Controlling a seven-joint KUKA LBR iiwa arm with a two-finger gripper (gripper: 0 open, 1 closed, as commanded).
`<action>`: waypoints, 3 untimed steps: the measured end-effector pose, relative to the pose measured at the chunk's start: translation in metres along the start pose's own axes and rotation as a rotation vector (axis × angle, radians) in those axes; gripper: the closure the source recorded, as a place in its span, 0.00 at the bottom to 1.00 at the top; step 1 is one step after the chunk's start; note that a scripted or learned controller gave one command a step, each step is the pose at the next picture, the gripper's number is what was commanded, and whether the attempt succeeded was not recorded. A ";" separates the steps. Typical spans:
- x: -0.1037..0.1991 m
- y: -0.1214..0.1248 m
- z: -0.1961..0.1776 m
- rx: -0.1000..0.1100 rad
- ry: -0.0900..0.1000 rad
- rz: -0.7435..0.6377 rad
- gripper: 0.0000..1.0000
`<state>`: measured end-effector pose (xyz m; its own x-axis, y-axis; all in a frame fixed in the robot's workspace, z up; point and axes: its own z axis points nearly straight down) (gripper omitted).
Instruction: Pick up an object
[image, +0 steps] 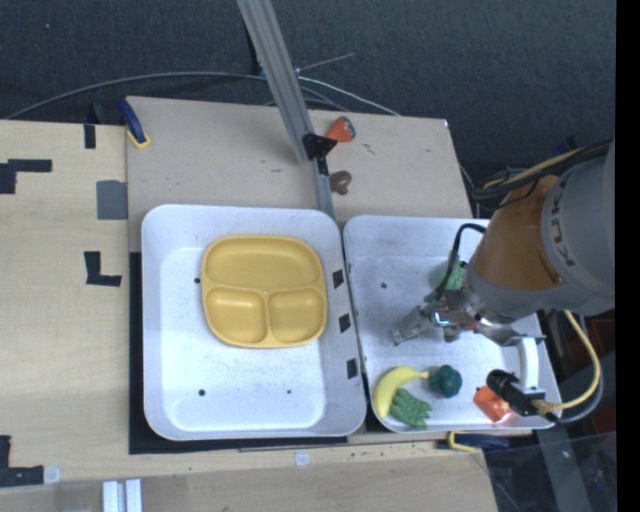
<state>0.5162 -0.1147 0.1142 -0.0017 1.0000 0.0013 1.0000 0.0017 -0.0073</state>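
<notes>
Just below the gripper (425, 325) lies a banana (392, 382).

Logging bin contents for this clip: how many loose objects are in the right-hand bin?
4, all along the right bin's near edge: a yellow banana, a green ridged piece against it, a dark green ball, and an orange object. The arm may hide others.

This was a robotics lab, no question. A plywood bench (250, 140) patched with black tape marks carried two white bins (165, 300) side by side, with loose cables (150, 85) trailing over dark carpet behind it. A metal pole (280, 75) was clamped to the bench, and a grey and orange robot arm (540, 240) reached in from the right.
</notes>
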 end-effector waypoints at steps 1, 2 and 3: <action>0.000 0.000 -0.013 -0.003 0.000 0.000 1.00; -0.007 0.004 -0.058 -0.010 -0.002 0.001 1.00; -0.007 0.004 -0.091 -0.009 -0.002 0.000 1.00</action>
<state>0.5213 -0.1218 0.2053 -0.0013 1.0000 -0.0006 1.0000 0.0013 0.0019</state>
